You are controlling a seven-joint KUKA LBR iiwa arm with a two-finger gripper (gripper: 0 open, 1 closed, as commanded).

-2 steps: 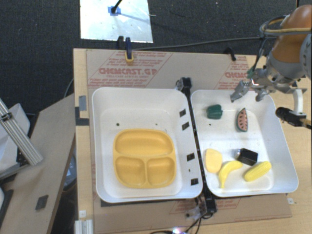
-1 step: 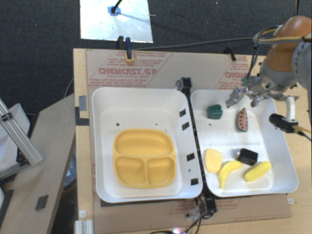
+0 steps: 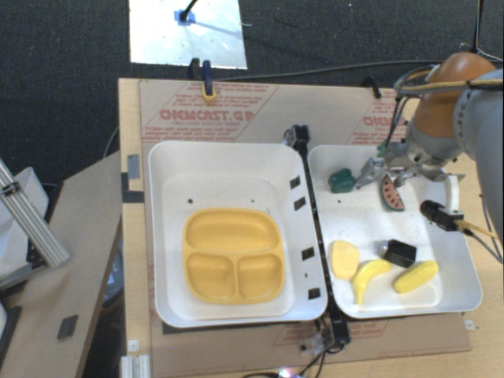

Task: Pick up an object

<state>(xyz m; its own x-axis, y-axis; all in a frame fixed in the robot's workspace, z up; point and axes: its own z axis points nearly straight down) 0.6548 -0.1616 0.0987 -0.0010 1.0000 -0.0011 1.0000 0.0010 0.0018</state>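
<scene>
Toy food lies scattered in the right-hand white bin: a watermelon slice toward the back, a dark green piece just to its left, and along the front a pale yellow round piece, a banana, a corn cob and a small black block. The grey arm, orange band above its wrist, reaches in from the right, its pincer poised over the back of that bin between the green piece and the watermelon slice. The metal fingers stand spread apart, with nothing seen gripped between them; whether a tip touches the slice cannot be told. In the left-hand white bin rests a yellow divided tray. Both bins sit side by side on a bench covered with printed cardboard, a blue-and-yellow clamp at its far edge.
</scene>
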